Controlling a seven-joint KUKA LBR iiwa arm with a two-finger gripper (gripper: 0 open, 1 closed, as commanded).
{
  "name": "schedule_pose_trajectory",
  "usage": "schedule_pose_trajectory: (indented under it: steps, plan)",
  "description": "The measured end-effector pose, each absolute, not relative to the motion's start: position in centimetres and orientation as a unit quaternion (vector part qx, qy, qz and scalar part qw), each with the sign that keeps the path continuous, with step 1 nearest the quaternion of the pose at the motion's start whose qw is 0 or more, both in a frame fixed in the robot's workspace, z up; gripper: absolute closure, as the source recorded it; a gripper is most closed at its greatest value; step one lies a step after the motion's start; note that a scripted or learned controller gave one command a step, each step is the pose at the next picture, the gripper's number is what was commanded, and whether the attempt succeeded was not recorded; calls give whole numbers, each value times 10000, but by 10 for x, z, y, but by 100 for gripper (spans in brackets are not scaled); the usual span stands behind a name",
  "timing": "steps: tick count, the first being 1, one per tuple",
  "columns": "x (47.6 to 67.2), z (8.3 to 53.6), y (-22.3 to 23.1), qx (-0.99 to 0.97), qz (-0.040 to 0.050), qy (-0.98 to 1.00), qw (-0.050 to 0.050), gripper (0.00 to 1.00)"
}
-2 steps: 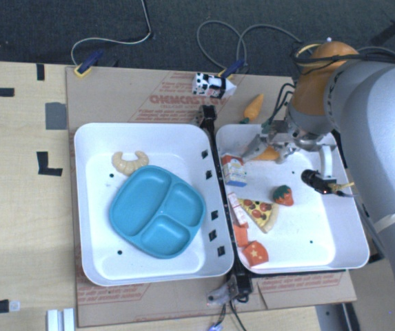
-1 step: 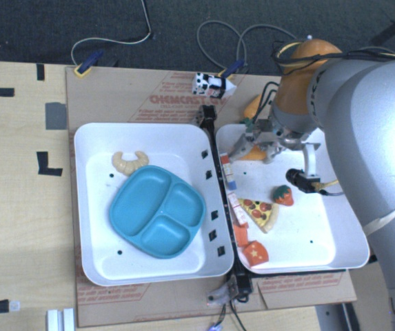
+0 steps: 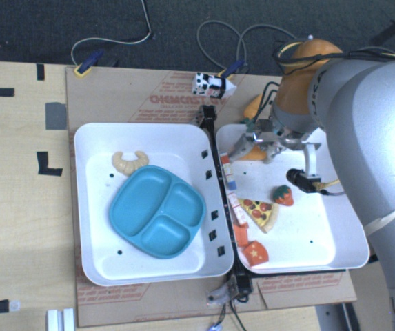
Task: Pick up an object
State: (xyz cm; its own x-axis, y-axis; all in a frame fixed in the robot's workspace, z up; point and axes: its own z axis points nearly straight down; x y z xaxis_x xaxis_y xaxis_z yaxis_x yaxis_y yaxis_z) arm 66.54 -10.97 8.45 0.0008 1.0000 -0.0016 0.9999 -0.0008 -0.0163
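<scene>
A: The object to be picked is not settled yet; nothing is lifted. Going from the left, the left bin (image 3: pixel 87 185) holds a pale croissant-shaped piece (image 3: pixel 129 161) at about eleven o'clock of the blue divided plate (image 3: pixel 157 212), just off the plate's rim.

B: And the right bin (image 3: pixel 335 243)?

A: Along its left wall lies a row of small flat pieces (image 3: pixel 233 200), with an orange-red block (image 3: pixel 255 253) at six o'clock of them. A pizza slice toy (image 3: pixel 260 213) lies near the bin's middle, and a strawberry-like toy (image 3: pixel 283 196) sits just beside it at two o'clock.

B: Where is the arm?

A: The arm (image 3: pixel 362 116) comes in from three o'clock and covers the bin's far right corner. The gripper (image 3: pixel 260 142) hangs low over the bin's twelve o'clock end, next to something orange (image 3: pixel 255 154) under it. Whether the fingers are spread or closed on anything cannot be told; nothing is seen held between them.

B: So how far along is it?

A: Judging from this, the reach is done and the grasp and lift are left. The orange thing seems the likeliest target, though the wrist hides most of it.

B: Anything in the way?

A: The divider between the bins (image 3: pixel 214 157) stands close at nine o'clock of the gripper, and a black-and-white toy (image 3: pixel 207 84) sits outside the bins at eleven o'clock.
</scene>
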Motion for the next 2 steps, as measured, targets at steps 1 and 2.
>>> schedule_pose_trajectory:
  steps: [1,2]
  plan:
    - [665,85,-107,-7086,79,-7056,23,0]
    - [665,85,-107,-7088,81,-7054,20,0]
